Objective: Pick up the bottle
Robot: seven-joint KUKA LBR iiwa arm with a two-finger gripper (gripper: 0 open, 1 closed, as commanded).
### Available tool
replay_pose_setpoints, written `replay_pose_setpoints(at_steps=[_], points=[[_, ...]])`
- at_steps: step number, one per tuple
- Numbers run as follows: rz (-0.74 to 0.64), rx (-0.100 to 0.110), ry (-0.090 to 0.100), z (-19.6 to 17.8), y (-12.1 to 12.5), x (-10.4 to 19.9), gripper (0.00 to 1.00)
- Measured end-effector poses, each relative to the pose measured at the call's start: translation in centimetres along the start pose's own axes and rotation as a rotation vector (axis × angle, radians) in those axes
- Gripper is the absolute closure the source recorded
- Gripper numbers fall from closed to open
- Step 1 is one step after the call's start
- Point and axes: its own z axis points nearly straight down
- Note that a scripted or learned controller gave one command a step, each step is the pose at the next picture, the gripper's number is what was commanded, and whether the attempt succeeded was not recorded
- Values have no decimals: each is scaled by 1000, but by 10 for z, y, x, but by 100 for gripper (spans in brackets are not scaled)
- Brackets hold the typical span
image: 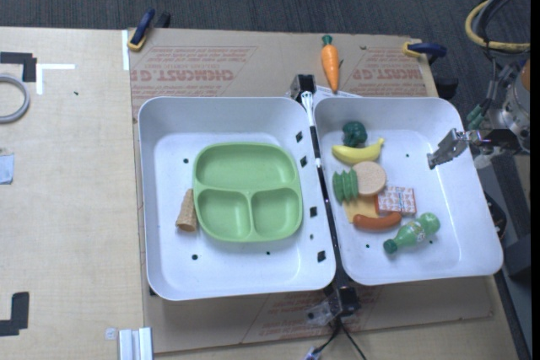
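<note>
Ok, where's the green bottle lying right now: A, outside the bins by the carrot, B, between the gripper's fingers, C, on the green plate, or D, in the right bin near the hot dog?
D: the green bottle lies on its side in the right bin, just below the hot dog.

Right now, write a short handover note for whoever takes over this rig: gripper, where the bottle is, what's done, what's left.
Gripper: above the right bin's right side, nothing between its fingers; open or shut can't be judged.
Bottle: green, lying on its side in the right bin, near the front, just right of the sausage and below the cracker packet.
Done: nothing yet; the bottle is untouched.
Left: move in over the bottle, grasp it, lift it.
</note>
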Motion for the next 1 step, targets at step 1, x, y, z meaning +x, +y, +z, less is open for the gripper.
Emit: replay_pose_setpoints(at_steps=[1], points=[[-1,-1,-1,-9,0,0,100]])
